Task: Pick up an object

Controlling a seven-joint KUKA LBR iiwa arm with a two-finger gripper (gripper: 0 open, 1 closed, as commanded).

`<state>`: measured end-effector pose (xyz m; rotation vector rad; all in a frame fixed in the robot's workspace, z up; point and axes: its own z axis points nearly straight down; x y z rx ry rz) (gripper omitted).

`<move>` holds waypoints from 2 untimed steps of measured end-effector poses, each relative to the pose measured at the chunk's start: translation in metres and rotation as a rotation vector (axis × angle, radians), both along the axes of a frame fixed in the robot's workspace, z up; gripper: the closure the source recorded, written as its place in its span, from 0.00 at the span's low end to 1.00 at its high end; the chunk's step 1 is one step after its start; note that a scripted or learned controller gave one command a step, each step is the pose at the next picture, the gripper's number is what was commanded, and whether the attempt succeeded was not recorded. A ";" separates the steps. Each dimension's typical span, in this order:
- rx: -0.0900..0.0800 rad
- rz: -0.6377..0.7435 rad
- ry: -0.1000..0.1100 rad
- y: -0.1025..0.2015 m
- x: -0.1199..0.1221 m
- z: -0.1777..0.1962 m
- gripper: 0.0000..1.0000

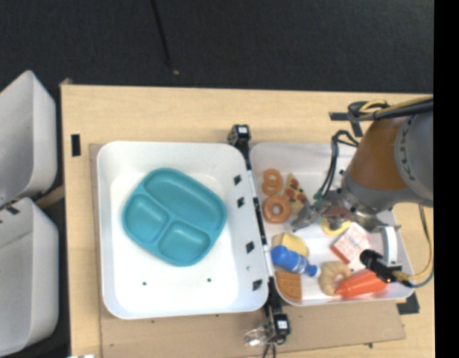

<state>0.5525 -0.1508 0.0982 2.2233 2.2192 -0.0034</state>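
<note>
The left bin (110,274) holds a teal tray (174,215), lying flat, far from the arm. All the small objects lie in the right bin (304,154). At its left side two rings sit one above the other: the upper ring (272,181) and, just below it, the donut (276,209). A small red-and-yellow piece (294,191) lies just right of the rings. Lower down come a yellow piece (293,243), a blue bottle (290,259) lying on its side with its long axis running left to right, and a waffle (289,284) at the near wall.

The gripper (310,215) sits low in the bin's middle, just right of the donut and above the yellow piece. Its tips look dark and blurred, so I cannot tell how the gripper is set, and nothing shows as held. The donut looks the nearest target: it lies directly to the gripper's left, close by but seemingly not touching, so a short leftward shift would likely bring the gripper over it. Further right, beneath the arm (386,162), lie a red-and-white packet (350,242), a tan lump (333,274) and a carrot (361,284).
</note>
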 end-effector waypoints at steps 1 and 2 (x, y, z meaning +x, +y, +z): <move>0.001 -0.004 -0.003 -0.001 0.001 0.002 0.00; 0.000 -0.011 -0.002 -0.003 0.001 0.011 1.00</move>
